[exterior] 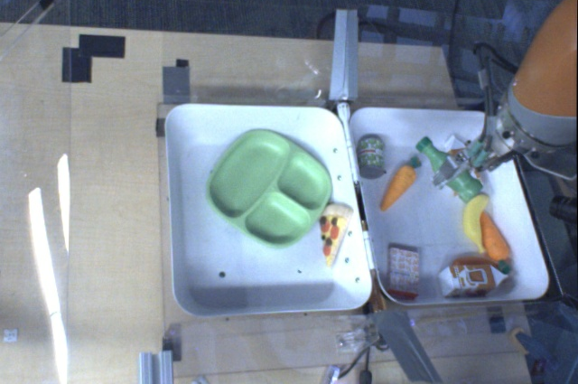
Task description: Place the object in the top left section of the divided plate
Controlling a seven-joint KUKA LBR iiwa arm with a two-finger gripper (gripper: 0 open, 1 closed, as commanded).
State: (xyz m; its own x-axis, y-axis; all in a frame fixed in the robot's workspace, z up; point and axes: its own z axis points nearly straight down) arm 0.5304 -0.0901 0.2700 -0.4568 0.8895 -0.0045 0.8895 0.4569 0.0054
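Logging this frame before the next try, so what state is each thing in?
Divided plate: in left bin, sections bare.
Pizza slice: lying beside plate's right edge.
Can: upright, right bin.
Carrot: lying slanted.
Green bottle: lying under gripper.
Banana: lying.
Bread packet: lying.

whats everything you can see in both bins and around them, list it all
left bin: 1, white, left of bench
divided plate: 1, green, three sections, in left bin
pizza slice toy: 1, yellow with toppings, beside plate's right edge
right bin: 1, white, right of bench
can: 1, grey-green, top left of right bin
carrot: 1, orange, right of can
green bottle: 1, at the gripper
banana: 1, yellow, below bottle
second carrot: 1, orange, beside banana
red packet: 1, bottom of right bin
brown packet: 1, bottom right
gripper: 1, grey, over green bottle
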